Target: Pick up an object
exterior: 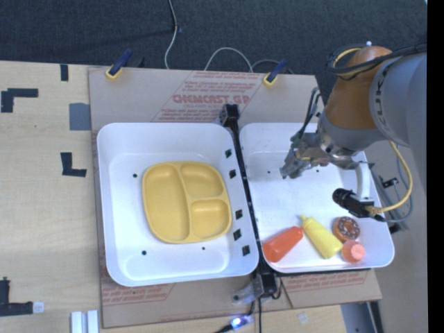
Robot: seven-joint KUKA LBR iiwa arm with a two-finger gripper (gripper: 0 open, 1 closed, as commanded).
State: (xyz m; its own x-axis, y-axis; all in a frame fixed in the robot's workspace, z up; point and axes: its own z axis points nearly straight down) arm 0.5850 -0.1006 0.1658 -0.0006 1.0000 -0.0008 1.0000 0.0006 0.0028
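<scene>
The right bin [270,193] holds an orange-red carrot-shaped toy [282,243], a yellow bottle [320,235], a brown doughnut [345,227] and a small pink piece [353,252], all along its near edge. My gripper [294,166] hangs over the upper part of this bin, well apart from those objects. Nothing is seen between its fingers.
In the left bin [118,179] lies a yellow divided plate [186,201]. A black divider [239,186] runs between the bins. The arm's grey body and orange band [357,96] cover the right bin's far right corner. A black fitting with a yellow cable [350,201] sits by the right wall.
</scene>
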